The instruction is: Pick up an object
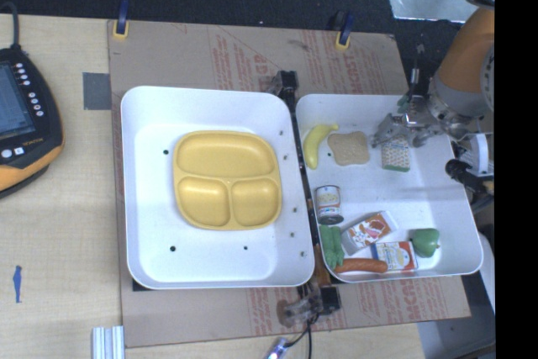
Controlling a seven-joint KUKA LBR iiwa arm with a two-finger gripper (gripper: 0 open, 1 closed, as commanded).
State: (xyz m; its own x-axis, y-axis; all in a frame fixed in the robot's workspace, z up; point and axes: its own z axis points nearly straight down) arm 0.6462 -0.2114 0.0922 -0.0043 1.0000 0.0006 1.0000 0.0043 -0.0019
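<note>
Bench with a sheet of brown cardboard (252,55) clamped at its far edge, bearing two shallow white bins side by side. Left bin (143,181): one yellow divided plate (227,179) with three compartments, lying flat near the middle. Right bin (458,214): a yellow banana (315,143) at the far left corner, close to the wall between the bins; a tan slice of bread (349,148) just beside it on the right; a small green-and-white speckled packet (395,155) next to the bread, under the gripper; a small can (327,203) with a pale label near the left wall, standing upright; a green vegetable (332,246) below the can; a red-and-white packet (368,232) and a white-and-red carton (395,255) near the front; an orange carrot (361,266) along the front wall; a green pepper (426,241) at the front right. Arm: grey with an orange band, reaching in from the right over the far right part of the right bin. Gripper (403,129): sits low, directly above the speckled packet and near the bread; how far its fingers are spread, and whether anything is between them, cannot be told from this angle. Outside the cardboard, at the left edge of the bench: a black and orange handheld controller (25,118).
</note>
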